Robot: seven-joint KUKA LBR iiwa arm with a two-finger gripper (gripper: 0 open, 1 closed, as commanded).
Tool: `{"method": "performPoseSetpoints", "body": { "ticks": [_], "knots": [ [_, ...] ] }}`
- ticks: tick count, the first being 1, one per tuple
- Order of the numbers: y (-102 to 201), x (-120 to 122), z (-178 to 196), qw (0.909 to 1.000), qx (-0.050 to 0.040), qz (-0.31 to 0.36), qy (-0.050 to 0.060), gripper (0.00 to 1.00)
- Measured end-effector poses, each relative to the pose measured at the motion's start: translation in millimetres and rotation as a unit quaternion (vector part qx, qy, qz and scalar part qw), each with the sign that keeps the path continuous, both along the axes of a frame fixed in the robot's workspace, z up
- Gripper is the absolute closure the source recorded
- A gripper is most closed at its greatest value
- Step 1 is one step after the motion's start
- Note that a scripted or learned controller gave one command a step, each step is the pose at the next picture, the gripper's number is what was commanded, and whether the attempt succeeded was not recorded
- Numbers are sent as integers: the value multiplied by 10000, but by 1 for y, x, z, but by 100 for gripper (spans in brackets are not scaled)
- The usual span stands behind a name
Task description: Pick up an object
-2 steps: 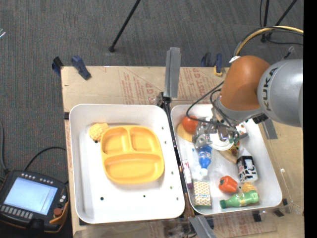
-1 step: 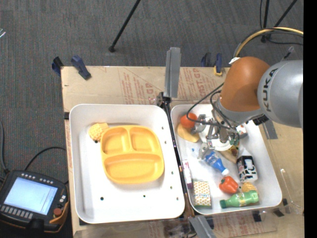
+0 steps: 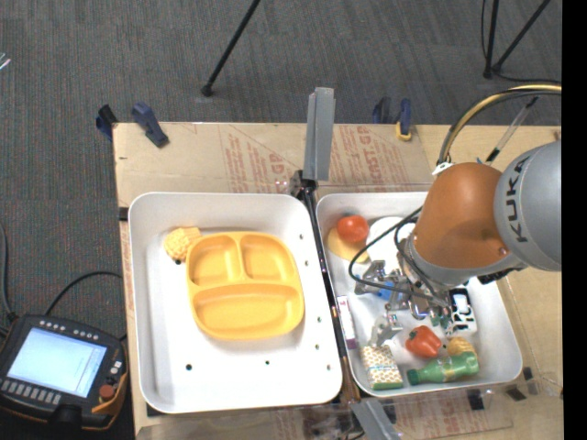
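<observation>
On the bench (image 3: pixel 229 154), the left bin (image 3: pixel 147 337) holds a yellow three-section plate (image 3: pixel 245 284), with a small pale-yellow corn-like piece (image 3: pixel 180 241) touching its upper-left corner. The right bin (image 3: pixel 504 333) is crowded: a red tomato (image 3: pixel 351 227) on a yellow wedge (image 3: pixel 341 245) near its upper-left, a speckled block (image 3: pixel 382 367) at the front, a red pepper-like piece (image 3: pixel 424 341) just right of it, and a green bottle (image 3: pixel 444 369) lying on its side, long axis running left-right and tilted slightly upward to the right. The claw (image 3: pixel 396 312) hangs over the bin's middle, beside the red piece; whether it is open or closed cannot be told.
</observation>
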State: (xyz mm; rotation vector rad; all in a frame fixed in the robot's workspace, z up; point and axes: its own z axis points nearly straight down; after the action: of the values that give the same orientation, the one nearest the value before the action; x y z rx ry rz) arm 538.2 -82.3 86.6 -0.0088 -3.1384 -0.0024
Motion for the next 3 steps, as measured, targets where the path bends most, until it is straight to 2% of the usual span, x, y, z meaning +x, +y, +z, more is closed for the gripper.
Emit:
{"method": "performPoseSetpoints", "body": {
  "ticks": [1, 2, 3],
  "knots": [
    [-100, 52, -1, 9950, 12, 995, -5, 0],
    [-19, 28, 1, 9922, 20, 1245, -21, 0],
    [-4, 46, 1, 9947, 7, 1027, -23, 0]
  ]
}}
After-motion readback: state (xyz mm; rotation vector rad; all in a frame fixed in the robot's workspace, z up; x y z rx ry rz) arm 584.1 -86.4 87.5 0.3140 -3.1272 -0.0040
